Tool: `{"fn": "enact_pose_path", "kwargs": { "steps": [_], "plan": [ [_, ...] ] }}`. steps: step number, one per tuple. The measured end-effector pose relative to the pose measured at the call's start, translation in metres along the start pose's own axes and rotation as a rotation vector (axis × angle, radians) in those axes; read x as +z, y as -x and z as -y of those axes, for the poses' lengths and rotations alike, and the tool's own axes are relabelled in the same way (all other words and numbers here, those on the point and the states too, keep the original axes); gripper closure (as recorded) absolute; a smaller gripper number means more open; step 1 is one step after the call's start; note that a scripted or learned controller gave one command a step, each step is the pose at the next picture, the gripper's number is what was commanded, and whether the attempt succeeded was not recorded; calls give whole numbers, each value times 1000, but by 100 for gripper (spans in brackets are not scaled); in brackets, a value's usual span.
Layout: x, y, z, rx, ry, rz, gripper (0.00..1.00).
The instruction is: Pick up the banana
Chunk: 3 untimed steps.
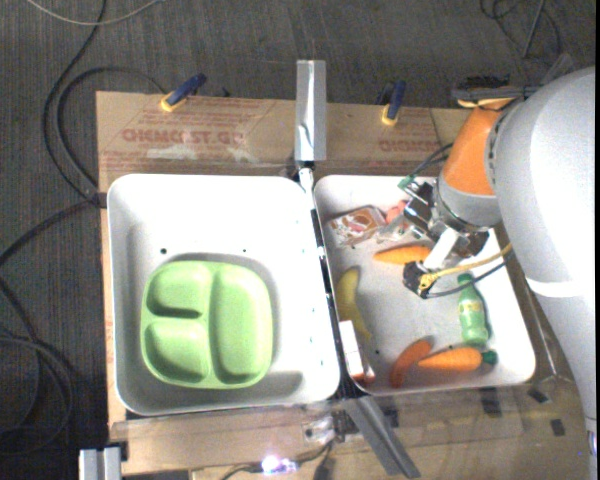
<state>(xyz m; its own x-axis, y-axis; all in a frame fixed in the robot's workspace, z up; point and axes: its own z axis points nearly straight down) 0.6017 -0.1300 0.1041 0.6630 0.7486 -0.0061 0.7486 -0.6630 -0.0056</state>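
Banana: the banana (349, 294) lies in the right bin (515, 360), close along its left wall about halfway down, lengthwise with that wall, with nothing holding it.
Gripper: the gripper (421, 234) hangs over the far middle of the right bin, apart from the banana and on its right.
Claw state: cannot tell; the wrist hides it.
Arm: the grey arm (555, 188) with its orange band enters over the right bin's far right corner.
Upper carrot: a carrot (401, 255) lies just beside the gripper, between it and the banana.
Wrapper: a crumpled wrapper (357, 224) sits near the far left corner of the right bin.
Bottle: a green bottle (471, 315) lies toward the right wall.
Near edge: a second carrot (450, 361) and a curved red-orange piece (407, 361) rest side by side along the near wall.
Left bin: the left bin (130, 208) holds a green divided tray (208, 322) toward its near left.
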Motion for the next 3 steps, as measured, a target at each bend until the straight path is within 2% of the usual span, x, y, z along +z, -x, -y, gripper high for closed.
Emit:
{"fn": "enact_pose_path", "kwargs": {
  "steps": [1, 2, 3],
  "plan": [
    [13, 16, -88, 10, -11, -2, 0],
    [-57, 28, -70, -98, 3, 1, 0],
    [15, -13, 17, -90, 13, -6, 0]
  ]
}}
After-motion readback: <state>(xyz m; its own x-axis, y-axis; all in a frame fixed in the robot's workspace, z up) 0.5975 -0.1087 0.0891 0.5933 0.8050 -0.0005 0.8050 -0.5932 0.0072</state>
